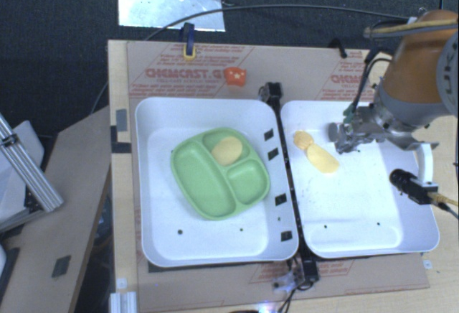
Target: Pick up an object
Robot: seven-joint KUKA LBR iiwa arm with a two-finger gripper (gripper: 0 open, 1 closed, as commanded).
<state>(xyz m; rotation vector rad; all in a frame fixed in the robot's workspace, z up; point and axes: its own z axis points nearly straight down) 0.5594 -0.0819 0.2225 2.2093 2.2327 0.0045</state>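
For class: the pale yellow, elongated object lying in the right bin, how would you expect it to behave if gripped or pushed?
The yellow object looks smooth and rounded, so it may slip or roll sideways. It seems small and probably light. Its tapered, uneven shape could make it pivot if pushed off-centre.

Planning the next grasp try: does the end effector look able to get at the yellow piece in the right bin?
Probably yes. The end effector sits just right of the yellow piece in the right bin, with bare floor between them.
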